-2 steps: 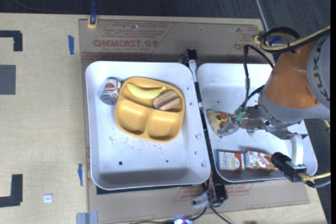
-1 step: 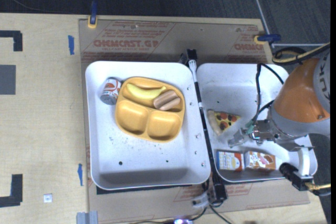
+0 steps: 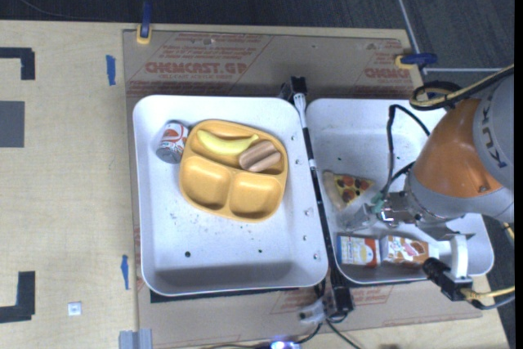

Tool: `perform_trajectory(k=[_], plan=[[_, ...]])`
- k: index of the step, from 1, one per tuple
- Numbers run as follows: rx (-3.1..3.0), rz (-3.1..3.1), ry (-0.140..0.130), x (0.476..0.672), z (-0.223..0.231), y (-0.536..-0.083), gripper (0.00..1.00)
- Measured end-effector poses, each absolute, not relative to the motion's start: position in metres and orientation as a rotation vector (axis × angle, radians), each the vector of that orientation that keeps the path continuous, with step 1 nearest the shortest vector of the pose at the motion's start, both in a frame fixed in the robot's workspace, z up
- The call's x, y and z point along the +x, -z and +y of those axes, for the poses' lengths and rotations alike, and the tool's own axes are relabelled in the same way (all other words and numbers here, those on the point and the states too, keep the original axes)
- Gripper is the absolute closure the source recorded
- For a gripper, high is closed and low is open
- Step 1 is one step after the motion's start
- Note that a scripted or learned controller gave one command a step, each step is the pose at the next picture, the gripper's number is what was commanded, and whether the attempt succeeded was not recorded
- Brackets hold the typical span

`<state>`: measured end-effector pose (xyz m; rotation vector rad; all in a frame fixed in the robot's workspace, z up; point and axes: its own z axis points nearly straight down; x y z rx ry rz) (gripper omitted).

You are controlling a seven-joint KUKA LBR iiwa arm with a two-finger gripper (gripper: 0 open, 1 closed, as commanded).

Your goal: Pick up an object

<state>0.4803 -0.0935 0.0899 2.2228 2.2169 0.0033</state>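
Camera view: hand [image 3: 369, 212] hovers just below pizza slice [image 3: 347, 189] in right bin [image 3: 351, 117].

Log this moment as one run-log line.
arm: over right bin | gripper: above pizza slice | grasp: unconfirmed

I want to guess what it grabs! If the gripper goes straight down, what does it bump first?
Probably the pizza slice in the right bin; the gripper hangs beside it, though depth is unclear.
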Motion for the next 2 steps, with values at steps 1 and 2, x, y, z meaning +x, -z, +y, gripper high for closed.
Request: perform_trajectory(k=[1, 2], plan=[[2.221, 2.217, -0.006, 0.481, -0.0942, -0.0899, 0.0], [2.22, 2.214, -0.005, 0.4811, -0.0935, -0.0897, 0.0]])
